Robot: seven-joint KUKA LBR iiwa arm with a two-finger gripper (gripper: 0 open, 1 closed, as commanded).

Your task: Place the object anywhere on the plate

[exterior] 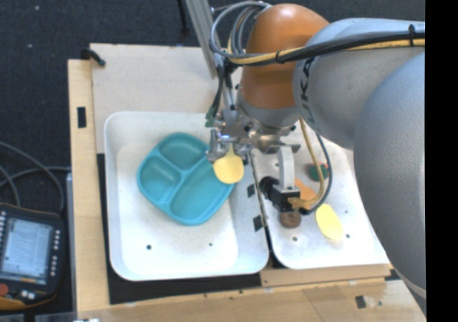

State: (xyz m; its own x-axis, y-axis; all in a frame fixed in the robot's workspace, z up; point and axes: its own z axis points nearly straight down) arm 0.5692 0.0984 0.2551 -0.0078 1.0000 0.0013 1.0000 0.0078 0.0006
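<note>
Gripping yellow disc [229,169] | pincer [223,149] closed on it | above blue plate [182,181] rim

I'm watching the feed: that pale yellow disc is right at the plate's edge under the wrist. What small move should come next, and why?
Probably shift a little further left over the turquoise divided plastic plate before any release. The pale yellow round disc sits just below the gripper at the plate's right rim, near the gap between the two white bins, so dropping it here risks it sliding off.

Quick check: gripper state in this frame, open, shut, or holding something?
Gripper: shut on the yellow round piece, over the right rim of the blue plate.
</note>
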